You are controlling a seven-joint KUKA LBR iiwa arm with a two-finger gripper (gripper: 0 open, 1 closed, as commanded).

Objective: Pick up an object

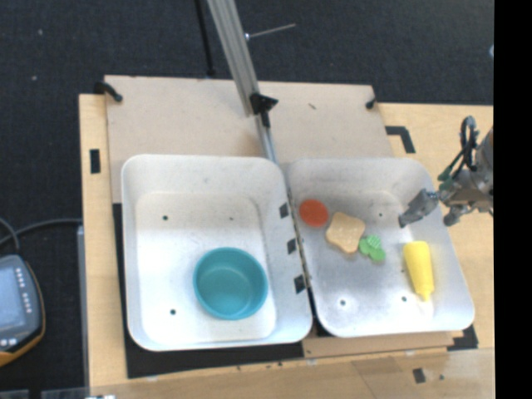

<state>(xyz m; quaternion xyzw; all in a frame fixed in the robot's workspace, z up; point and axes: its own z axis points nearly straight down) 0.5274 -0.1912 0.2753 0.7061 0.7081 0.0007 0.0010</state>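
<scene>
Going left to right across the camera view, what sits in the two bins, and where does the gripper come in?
Teal bowl → orange disc → tan bread piece → green piece → yellow corn → gripper, at the right bin's far right edge.

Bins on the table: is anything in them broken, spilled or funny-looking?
Nothing stands out. The teal bowl sits upright in the left bin. The orange disc, tan piece, green bit and yellow corn-like toy lie loose in the right bin.
</scene>
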